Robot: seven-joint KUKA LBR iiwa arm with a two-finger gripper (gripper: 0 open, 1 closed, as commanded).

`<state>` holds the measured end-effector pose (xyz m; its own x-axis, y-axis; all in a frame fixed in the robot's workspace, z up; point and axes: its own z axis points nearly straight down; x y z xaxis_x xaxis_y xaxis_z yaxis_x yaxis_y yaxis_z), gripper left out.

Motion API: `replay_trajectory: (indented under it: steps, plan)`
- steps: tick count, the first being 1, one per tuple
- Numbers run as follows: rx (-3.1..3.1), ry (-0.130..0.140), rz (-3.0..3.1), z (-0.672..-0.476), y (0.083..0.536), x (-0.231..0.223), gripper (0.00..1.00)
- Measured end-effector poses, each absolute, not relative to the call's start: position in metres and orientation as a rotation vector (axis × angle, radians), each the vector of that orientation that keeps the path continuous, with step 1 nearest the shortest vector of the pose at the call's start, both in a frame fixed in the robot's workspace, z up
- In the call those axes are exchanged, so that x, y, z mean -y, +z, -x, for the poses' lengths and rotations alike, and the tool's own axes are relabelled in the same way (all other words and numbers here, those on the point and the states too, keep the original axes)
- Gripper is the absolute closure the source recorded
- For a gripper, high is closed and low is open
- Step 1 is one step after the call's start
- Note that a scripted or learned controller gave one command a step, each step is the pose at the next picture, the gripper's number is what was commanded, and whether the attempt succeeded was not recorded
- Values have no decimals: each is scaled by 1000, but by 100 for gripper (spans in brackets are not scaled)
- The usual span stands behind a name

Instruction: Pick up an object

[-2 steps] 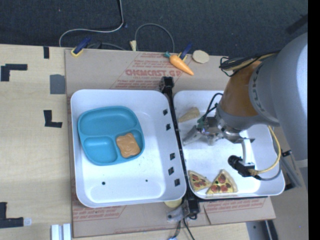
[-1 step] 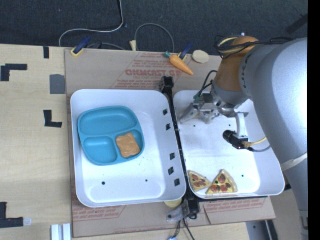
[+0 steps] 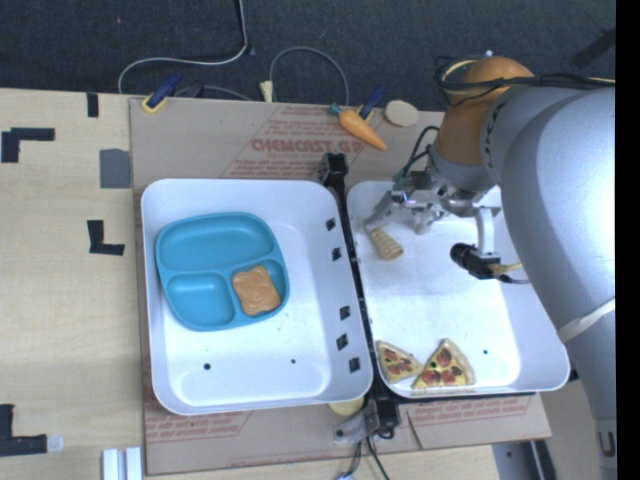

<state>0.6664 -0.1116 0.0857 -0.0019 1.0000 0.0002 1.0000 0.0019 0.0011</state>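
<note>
My gripper [image 3: 388, 212] hangs over the far left part of the right bin [image 3: 450, 313], under the grey arm and its orange band [image 3: 470, 138]. Just below its tip lies a tan waffle cone [image 3: 385, 244] on the bin floor; whether the gripper touches it is unclear. Two pizza slices [image 3: 397, 362] [image 3: 446, 365] lie side by side at the near edge of the same bin. In the left bin [image 3: 300, 353] sits a blue divided plate [image 3: 215, 268] with a brown toast piece [image 3: 257, 290] in its right compartment.
An orange carrot [image 3: 360, 129] and a beige round piece [image 3: 401, 113] lie outside the bins on the cardboard at the back. A black divider [image 3: 347, 268] runs between the bins. Cables loop behind the bench. The arm's bulk covers the right bin's right side.
</note>
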Motion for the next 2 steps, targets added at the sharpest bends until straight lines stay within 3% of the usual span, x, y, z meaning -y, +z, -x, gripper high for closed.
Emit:
replay_trajectory:
  steps: [1,2]
  plan:
    - [-2222,0,-2213,-666,96,112,100]
    - [-2222,-2,-2214,-666,96,111,0]
